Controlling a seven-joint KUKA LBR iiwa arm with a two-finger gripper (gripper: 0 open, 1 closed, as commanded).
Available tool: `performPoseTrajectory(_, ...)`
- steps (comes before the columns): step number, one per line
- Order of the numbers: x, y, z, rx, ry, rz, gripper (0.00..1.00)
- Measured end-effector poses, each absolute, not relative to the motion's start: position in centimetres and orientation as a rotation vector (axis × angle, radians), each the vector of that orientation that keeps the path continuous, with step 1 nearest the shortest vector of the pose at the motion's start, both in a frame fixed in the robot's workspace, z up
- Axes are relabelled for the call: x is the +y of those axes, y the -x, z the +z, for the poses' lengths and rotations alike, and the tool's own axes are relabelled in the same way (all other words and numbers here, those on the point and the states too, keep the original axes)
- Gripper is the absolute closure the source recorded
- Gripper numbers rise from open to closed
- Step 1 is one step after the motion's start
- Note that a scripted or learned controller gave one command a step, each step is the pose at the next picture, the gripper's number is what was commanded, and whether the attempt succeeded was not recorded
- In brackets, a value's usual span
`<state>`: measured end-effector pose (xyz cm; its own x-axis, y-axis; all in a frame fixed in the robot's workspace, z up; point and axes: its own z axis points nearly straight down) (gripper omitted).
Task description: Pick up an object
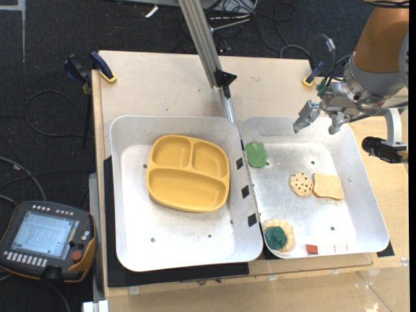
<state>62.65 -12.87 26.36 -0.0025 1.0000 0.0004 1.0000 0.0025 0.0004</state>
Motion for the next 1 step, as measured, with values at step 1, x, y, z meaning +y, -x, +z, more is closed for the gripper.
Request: performPoseTrajectory(1, -12.87, -62.65, 26.37, -2.224, 2.219, -0.001, 0.0)
